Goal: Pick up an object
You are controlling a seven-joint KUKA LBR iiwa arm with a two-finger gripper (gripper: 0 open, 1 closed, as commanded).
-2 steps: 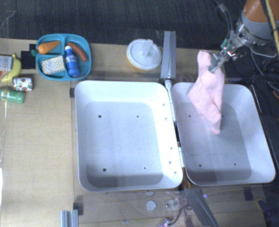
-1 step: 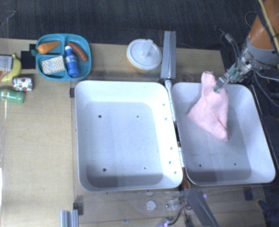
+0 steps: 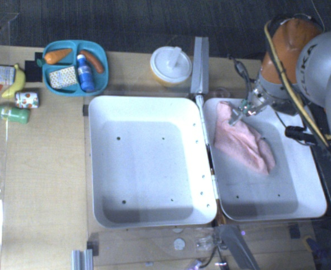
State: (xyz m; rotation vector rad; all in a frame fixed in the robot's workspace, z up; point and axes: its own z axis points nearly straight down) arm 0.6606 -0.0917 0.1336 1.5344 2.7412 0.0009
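A crumpled pink cloth (image 3: 243,141) lies in the right bin (image 3: 283,201), stretching from its back left corner toward the middle. My gripper (image 3: 242,112) is low at the cloth's upper end, near the bin's back edge, its tips right at the fabric. The arm comes down from the upper right, with its orange band above the wrist. From this angle the fingers look small and dark, and nothing shows lifted between them.
The left bin (image 3: 148,207) sits beside the right one, with a metal divider (image 3: 199,66) at the back between them. Behind stand a white lidded cup (image 3: 171,64) and a teal tray (image 3: 75,66) of toy food. A banana, can and green bottle lie far left.
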